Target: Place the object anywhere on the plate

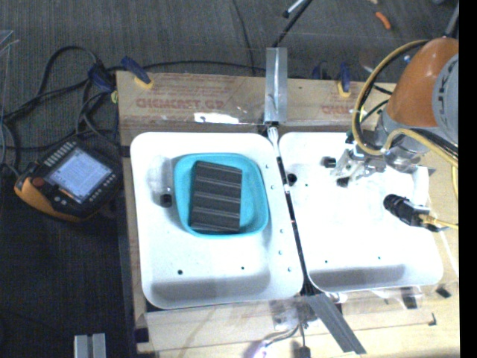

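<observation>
Resting already on the blue plate [256, 207] in the left bin [149, 274], the dark ribbed block [217, 195] lies flat, its long axis running roughly up and down the view with a slight tilt, ribs crossing it sideways. It looks stiff and fairly light, probably rubbery or foam-like, so the grooved top should not slip much; the two long sides seem the best place to take hold. Over the right bin [373, 274] hangs the tool [350, 166], well apart from the block, but I cannot tell whether it stands wide or narrow.
</observation>
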`<state>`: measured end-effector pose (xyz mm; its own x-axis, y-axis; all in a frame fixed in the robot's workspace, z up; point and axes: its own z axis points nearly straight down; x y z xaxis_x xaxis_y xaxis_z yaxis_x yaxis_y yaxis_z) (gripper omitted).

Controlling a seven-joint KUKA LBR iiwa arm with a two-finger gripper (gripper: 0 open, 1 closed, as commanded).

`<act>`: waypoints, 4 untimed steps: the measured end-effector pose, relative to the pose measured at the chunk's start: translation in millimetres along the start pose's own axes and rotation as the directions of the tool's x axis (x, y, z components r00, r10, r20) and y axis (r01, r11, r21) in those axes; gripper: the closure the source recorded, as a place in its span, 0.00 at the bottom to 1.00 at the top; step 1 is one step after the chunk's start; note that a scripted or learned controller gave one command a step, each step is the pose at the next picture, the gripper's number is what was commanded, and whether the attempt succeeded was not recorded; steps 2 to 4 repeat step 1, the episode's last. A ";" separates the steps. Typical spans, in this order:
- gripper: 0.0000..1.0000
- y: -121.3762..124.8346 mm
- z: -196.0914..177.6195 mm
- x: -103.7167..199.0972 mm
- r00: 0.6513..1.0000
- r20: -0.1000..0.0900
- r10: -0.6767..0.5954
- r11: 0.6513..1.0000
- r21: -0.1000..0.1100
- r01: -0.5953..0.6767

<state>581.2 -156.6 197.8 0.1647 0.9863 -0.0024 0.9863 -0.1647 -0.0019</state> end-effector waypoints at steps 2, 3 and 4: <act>0.00 0.1 -0.1 0.0 1.000 0.000 0.000 1.000 0.000 0.000; 0.00 0.1 -0.1 0.0 1.000 0.000 0.000 1.000 0.000 0.000; 0.00 0.1 -0.1 0.0 1.000 0.000 0.000 1.000 0.000 0.000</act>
